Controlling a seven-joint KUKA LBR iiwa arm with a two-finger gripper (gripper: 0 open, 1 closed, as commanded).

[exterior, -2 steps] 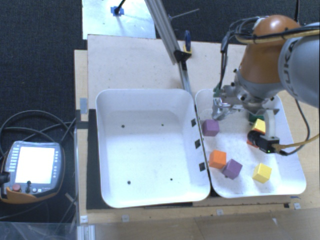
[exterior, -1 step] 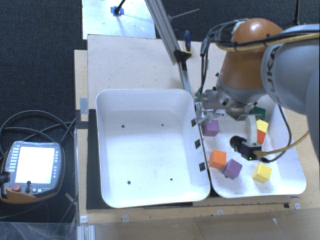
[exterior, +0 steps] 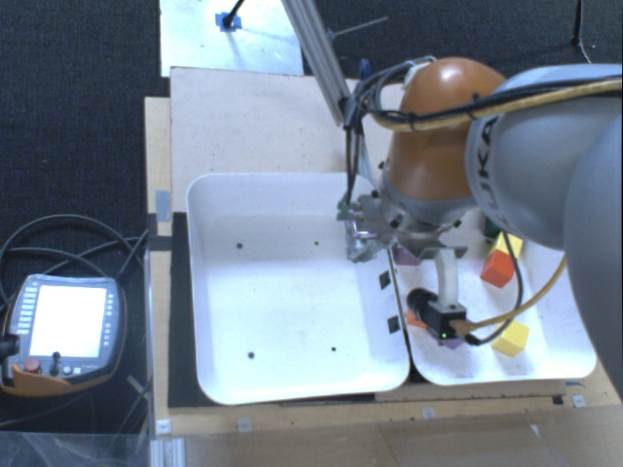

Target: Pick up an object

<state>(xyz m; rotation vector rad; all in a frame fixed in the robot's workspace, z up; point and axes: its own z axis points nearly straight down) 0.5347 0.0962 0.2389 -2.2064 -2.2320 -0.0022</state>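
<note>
My gripper (exterior: 361, 244) hangs below the orange wrist band, over the right side of the left bin (exterior: 292, 358), close to the wall shared with the right bin (exterior: 569, 363). Nothing shows between its tips. In the right bin lie an orange block (exterior: 497, 269), a yellow block (exterior: 512, 339) near the front, and a small purple piece (exterior: 407, 257) partly hidden under the wrist. A yellow and green thing (exterior: 507, 244) peeks out behind the orange block, mostly covered by the arm.
The big grey arm covers much of the right bin. A slanted metal pole (exterior: 313, 47) rises behind the bins. A teach pendant (exterior: 60, 334) with cables lies on the floor to the left of the bench.
</note>
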